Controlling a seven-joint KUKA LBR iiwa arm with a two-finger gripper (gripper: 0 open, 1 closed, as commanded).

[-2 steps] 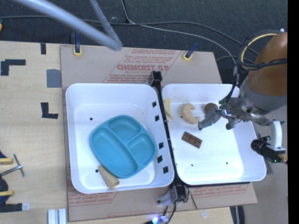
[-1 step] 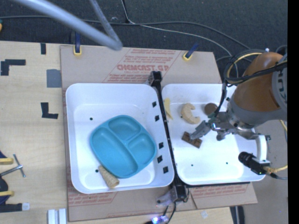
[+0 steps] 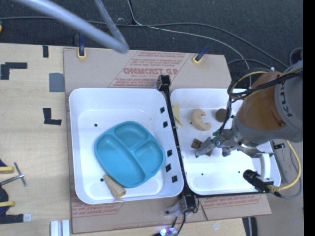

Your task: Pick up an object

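Objects, right bin (image 3: 216, 187): tan curved piece (image 3: 199, 119) far-centre; small round brown item (image 3: 220, 114) just right of it; small dark brown block (image 3: 197, 143) nearer. Gripper (image 3: 205, 149) low over the bin, just beside the block; finger spread cannot be told. Left bin (image 3: 81, 132): blue divided plate (image 3: 129, 153); tan cork-like cylinder (image 3: 113, 186) at its near edge.

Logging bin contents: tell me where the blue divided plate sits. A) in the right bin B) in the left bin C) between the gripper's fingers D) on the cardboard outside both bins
B: the blue divided plate lies flat in the left bin, with a tan cork-like piece at its lower edge.
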